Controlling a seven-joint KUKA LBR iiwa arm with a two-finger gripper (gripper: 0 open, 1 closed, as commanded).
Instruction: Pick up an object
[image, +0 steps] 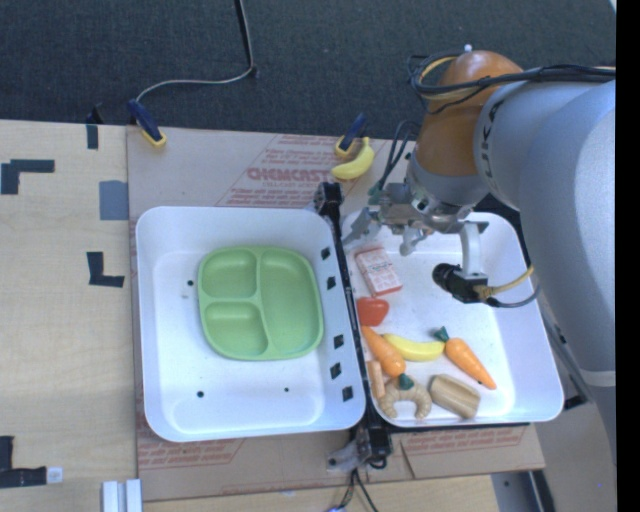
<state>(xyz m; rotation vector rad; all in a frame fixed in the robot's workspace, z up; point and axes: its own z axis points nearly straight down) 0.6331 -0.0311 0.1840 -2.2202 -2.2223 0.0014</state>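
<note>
Gripper (439, 240) sits over the far end of the right bin (535, 395), near its back wall. The fingers (410, 238) look spread, with bare white bin floor in the gap and nothing pinched. Blur is heavy there, so low confidence on the exact opening.

- Just below the fingers in the view: a black fitting (458, 282) with a yellow-ish cable. Can't tell whether it's arm hardware or something loose, so I wouldn't target it.
- Nearest pickable: the small red-and-white carton (377, 270), lying flat just left of the fingers and a bit toward the near side, close to the divider between the bins. Its long axis runs roughly far-to-near, slightly tilted.
- Red round piece (372, 311) sits just past the carton's near end.
- The rest is clustered at the near end, well apart from the gripper: left carrot (381, 350), banana (415, 348), right carrot (468, 362), tan roll (455, 396), knobbly beige piece (405, 401). The carrot, banana and beige piece touch or overlap, a poor first pick.
- Left bin (160, 400) holds only the green tray (260, 303), far from the gripper.

Call: the carton is the shortest move, shift left and slightly nearer, then drop. It lies flat, so the fingers need to straddle its short width. Risk is clipping the divider.
</note>
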